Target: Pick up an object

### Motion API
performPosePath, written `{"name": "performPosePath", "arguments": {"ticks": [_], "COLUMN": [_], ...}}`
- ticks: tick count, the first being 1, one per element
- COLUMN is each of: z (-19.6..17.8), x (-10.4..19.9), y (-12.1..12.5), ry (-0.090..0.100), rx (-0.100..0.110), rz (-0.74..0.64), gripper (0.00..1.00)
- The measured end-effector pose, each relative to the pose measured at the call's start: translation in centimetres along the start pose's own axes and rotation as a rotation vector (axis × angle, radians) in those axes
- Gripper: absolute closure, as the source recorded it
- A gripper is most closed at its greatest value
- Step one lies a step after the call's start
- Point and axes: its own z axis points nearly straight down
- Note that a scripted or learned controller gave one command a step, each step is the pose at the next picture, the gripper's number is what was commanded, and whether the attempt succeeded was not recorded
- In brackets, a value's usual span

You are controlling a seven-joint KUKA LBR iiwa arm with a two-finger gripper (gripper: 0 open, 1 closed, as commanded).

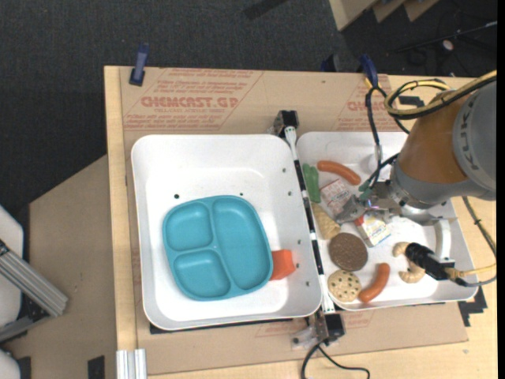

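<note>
The gripper (364,204) hangs low in the right bin (451,287), among wrappers (338,194) near the brown patty (348,251); its grip I cannot tell; nothing looks lifted yet.

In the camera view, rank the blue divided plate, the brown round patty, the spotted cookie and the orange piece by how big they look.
Largest to smallest:
blue divided plate
brown round patty
spotted cookie
orange piece, close to the cookie in size, so that order is unsure.
</note>
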Motion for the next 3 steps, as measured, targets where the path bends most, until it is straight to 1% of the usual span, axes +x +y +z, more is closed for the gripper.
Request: {"name": "performPosePath", "arguments": {"ticks": [1,2,3], "z": [0.0,-1.1,-10.7], "x": [0.2,0.2,9.8], "y": [0.9,0.9,5.8], "ry": [-0.001,-0.002,0.002], "rx": [-0.006,-0.008,-0.019], "rz": [-0.003,-0.002,-0.016], "gripper": [0.0,1.0,1.0]}}
